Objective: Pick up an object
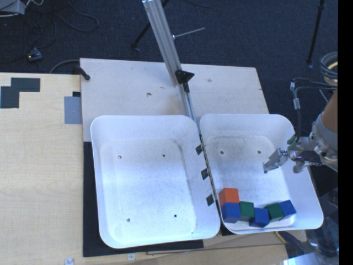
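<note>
The left bin lay at nine o'clock of the right bin. The gripper hung at the right bin's three o'clock rim, fingers spread apart and grasping nothing. The blocks sat at its six o'clock, apart from it, huddled along the near wall: an orange block, a blue block, a green block, another blue, another green, a third blue. No lettering could be read.

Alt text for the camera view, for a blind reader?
The gripper hovers over the right bin, open and holding nothing. Orange, blue and green blocks cluster at that bin's near edge, beside the left bin.
</note>
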Motion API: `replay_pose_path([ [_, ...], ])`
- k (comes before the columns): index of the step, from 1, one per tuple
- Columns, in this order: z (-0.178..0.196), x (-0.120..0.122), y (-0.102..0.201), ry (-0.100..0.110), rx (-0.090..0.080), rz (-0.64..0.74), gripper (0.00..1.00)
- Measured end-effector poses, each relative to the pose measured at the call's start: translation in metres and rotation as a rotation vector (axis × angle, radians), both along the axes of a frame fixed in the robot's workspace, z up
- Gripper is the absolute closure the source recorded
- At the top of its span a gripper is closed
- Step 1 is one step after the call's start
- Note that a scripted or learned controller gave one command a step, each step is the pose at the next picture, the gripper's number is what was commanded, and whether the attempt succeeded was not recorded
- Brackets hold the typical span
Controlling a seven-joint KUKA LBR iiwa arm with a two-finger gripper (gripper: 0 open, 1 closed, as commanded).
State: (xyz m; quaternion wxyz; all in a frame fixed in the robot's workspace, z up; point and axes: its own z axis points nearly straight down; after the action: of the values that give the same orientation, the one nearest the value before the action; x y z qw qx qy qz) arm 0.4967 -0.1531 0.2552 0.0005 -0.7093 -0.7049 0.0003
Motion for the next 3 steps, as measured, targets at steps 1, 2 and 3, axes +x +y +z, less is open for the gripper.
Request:
replay_pose_path([
  [1,-0.089,0.029,-0.015,0.008,0.002,0.005,0.00],
  [2,-0.113,0.102,0.011,0.000,0.000,0.010,0.00],
  [3,-0.087,0.139,0.043,-0.004,0.000,0.010,0.00],
])
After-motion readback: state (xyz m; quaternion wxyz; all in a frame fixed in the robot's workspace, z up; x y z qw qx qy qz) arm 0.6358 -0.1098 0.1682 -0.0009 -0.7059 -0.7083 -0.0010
